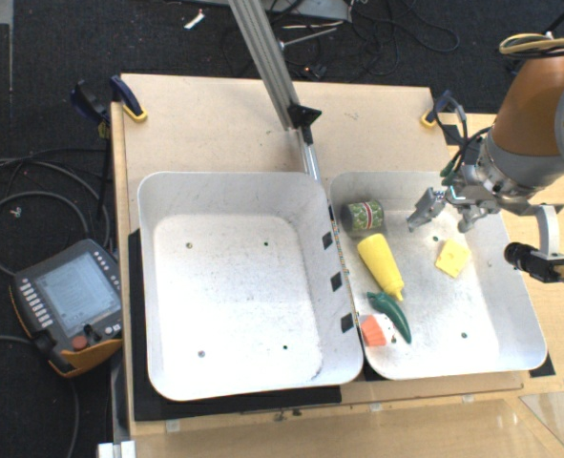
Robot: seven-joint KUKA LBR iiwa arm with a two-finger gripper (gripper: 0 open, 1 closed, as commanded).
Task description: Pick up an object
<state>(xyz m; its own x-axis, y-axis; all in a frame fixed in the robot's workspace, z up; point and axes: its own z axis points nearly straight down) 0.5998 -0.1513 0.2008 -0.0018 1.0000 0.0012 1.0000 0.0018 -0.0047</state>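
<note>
The right bin (496,342) holds several objects: a small green can (365,216) lying on its side, a yellow bottle-shaped piece (382,263), a green pepper-like piece (391,314), a small orange and white block (375,331) and a pale yellow wedge (452,258). My gripper (446,212) hovers over the upper part of the right bin, above and just left of the yellow wedge. Its two grey fingers are spread apart with nothing between them.
The left bin (167,198) lies beside the right one, separated by a raised shared rim. A slanted metal camera pole (267,51) crosses above the bench's back. Blue and yellow clamps (127,100) sit at the back corners. A teach pendant (67,299) lies on the floor at left.
</note>
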